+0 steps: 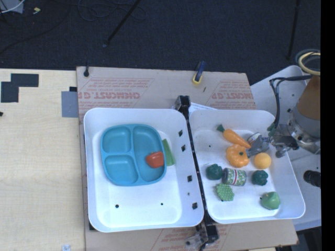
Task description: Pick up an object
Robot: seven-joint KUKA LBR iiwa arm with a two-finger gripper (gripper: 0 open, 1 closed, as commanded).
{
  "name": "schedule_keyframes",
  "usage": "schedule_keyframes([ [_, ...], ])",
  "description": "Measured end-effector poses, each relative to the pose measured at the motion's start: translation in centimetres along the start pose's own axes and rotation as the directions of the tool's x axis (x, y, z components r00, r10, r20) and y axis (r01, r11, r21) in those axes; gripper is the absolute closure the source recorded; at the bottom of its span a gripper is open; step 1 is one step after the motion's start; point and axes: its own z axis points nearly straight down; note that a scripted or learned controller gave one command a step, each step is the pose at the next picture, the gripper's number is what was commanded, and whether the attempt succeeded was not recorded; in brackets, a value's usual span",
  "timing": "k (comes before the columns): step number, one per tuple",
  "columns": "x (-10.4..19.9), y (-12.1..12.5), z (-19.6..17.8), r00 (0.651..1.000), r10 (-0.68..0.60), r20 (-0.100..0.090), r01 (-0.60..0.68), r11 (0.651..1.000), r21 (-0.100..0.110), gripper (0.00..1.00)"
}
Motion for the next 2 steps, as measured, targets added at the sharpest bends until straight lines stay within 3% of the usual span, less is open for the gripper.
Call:
schedule_keyframes([
  [1,0.0,0.3,-0.8,1.000,-0.002,0.002,0.002,1.000,-0.013,0.00],
  [2,-0.9,0.6,4.5,1.000,-0.003,0.002,0.003,1.000,-0.009,0.00],
])
